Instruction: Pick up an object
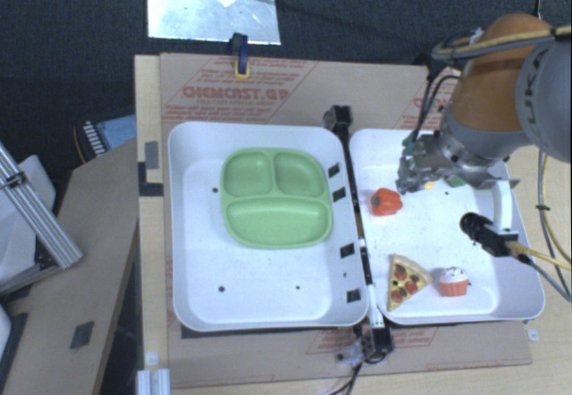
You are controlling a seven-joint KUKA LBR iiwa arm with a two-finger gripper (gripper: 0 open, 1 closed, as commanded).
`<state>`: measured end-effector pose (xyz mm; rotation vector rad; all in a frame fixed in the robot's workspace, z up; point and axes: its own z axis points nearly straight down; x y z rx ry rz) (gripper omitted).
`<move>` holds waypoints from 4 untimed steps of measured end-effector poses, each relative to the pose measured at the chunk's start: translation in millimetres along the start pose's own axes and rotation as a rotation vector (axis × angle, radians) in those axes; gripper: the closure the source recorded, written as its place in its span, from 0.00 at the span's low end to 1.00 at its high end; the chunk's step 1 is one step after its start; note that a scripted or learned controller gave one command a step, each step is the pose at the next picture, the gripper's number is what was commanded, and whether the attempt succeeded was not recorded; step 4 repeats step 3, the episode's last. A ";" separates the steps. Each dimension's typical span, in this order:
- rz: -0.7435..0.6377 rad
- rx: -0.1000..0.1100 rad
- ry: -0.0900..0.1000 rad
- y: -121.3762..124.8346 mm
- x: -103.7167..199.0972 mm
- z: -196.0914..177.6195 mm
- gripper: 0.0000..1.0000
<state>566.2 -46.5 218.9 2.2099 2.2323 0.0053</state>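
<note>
Since the gripper [413, 175] hangs just beside the red pepper [386, 202], centre over it before descending; jaws' state: cannot tell.

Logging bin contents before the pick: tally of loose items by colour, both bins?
Green: 1, the divided plate in the left bin.
Red/orange: 1, the pepper-like toy in the right bin, beside the gripper.
Yellow with red spots: 1, the pizza slice.
White and orange: 1, the cupcake.
Total: 4.
</note>
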 end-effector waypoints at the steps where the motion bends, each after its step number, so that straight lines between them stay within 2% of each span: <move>1: 0.000 0.002 0.000 -14.1 46.6 -6.5 1.00; 2: -0.001 0.001 0.001 -22.6 106.1 -14.8 1.00; 3: 0.001 0.003 -0.001 -27.1 153.8 0.2 1.00; 4: 0.001 0.003 -0.001 -27.1 153.8 0.2 1.00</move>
